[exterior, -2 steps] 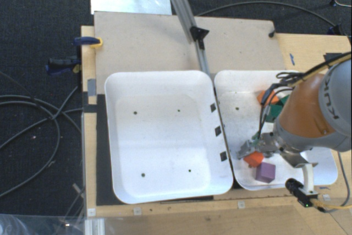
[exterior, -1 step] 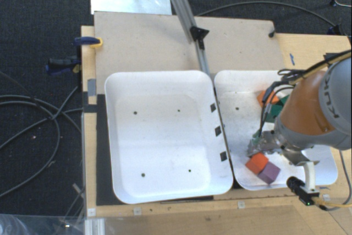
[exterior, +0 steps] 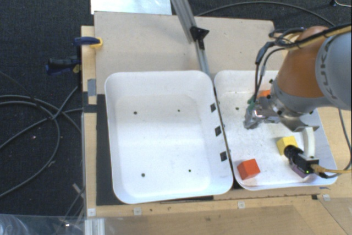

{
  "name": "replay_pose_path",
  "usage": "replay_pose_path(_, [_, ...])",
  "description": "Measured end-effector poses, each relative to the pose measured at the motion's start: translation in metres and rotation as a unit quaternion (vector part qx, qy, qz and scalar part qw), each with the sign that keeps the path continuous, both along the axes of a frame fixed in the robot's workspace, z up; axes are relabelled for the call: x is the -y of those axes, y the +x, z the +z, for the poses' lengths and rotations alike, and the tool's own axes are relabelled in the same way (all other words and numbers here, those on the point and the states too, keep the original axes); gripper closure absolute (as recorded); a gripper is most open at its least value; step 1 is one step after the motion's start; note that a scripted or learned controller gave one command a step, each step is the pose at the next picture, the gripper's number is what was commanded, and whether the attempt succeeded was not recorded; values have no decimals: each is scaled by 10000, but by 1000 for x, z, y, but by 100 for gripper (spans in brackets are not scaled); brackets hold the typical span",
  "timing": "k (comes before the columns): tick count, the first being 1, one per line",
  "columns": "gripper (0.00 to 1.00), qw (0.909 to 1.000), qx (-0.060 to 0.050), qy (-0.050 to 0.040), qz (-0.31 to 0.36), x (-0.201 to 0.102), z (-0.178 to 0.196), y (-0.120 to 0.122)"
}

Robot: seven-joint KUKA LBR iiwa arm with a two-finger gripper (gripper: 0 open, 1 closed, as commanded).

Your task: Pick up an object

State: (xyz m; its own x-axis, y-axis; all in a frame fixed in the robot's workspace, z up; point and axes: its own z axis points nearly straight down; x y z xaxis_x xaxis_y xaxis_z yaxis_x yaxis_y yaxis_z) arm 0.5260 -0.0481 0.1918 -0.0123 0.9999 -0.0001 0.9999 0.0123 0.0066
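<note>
the gripper [exterior: 252, 118] hangs low over the middle of the right bin [exterior: 234, 143], near its left wall; whether it is open or closed i cannot tell. an orange block [exterior: 248, 168] lies by the bin's front left corner, apart from it. closing here would likely catch nothing, and a reach into that corner risks striking the wall. lettering on the grey arm [exterior: 330, 71] is cut off and unreadable.
</note>
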Motion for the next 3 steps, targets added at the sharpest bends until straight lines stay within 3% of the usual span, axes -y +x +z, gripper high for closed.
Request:
replay_pose_path(1, [0,10000,-43,-7,-26,3,-4,-3])
replay_pose_path(2, [0,10000,-43,-19,-55,62,-66,64])
replay_pose_path(3, [0,10000,-23,15,-37,136,-94,133])
